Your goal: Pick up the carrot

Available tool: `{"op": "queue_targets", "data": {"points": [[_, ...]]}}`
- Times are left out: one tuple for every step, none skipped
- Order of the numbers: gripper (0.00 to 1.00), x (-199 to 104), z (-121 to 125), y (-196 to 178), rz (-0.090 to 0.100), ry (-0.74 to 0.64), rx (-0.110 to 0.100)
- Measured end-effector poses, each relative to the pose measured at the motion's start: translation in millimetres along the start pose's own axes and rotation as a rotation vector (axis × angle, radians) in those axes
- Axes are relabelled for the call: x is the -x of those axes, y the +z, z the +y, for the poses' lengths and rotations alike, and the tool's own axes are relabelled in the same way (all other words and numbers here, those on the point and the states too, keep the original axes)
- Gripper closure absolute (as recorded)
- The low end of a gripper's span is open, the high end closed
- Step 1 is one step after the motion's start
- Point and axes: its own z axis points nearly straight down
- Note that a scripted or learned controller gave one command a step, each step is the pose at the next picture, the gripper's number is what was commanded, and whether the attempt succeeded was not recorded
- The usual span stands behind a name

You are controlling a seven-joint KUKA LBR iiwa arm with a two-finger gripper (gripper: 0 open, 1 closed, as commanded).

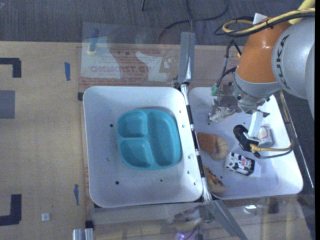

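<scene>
Your bench (40, 149) is pale wood. Two shallow white bins sit side by side on it: the left bin (100, 174) toward its middle, the right bin (285, 174) touching it, by the bench's right edge. Blue tape marks (67, 71) dot its left part.

Bread roll (215, 145) and black-and-white box (240, 163) crowd the right bin's (285, 181) middle.

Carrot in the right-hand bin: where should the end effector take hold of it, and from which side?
Probably at its middle, from straight above, leaning in from the bin's open right side. The small orange carrot lies flat and low, tucked against the left wall of the right-hand shallow white bin near its lower corner, so that wall blocks a sideways approach from the left.
</scene>
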Motion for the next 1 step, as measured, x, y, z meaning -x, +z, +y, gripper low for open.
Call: {"op": "queue_targets", "data": {"points": [[1.00,-14.6,-48.5,0.6,0.000,0.049,0.000]]}}
